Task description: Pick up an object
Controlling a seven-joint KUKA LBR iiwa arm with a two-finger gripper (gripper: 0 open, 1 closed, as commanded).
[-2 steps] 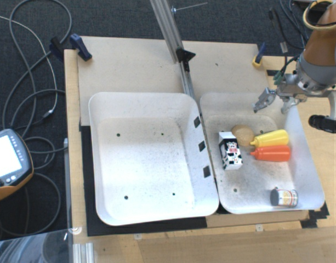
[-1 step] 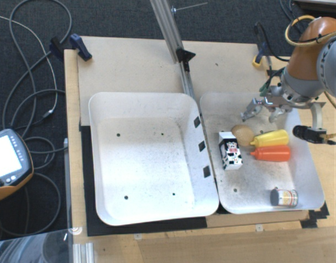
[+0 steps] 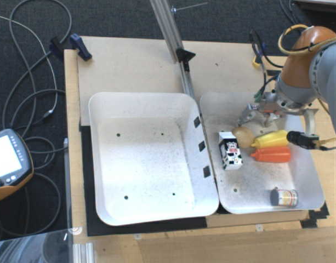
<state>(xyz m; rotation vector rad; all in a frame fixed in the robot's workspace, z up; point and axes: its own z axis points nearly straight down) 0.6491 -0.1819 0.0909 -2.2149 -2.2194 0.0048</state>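
Arm [image 3: 313, 59]: over right bin [image 3: 305, 190].
Gripper [image 3: 255, 114]: low by tan lump [image 3: 244, 136]; grip cannot be told.
Yellow bottle [image 3: 272, 139], orange bottle [image 3: 272, 156], carton [image 3: 230, 150], can [image 3: 284, 198]: crowded, so a descent may nudge neighbours or miss.

Box [image 3: 230, 150], bottles [image 3: 272, 148] and can [image 3: 283, 197] lie in right bin [image 3: 309, 188].

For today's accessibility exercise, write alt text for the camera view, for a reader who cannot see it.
A grey arm with an orange band reaches from the right, its gripper low over the right bin, beside a tan lump. That bin also holds yellow and orange toys, a small printed box and a can.
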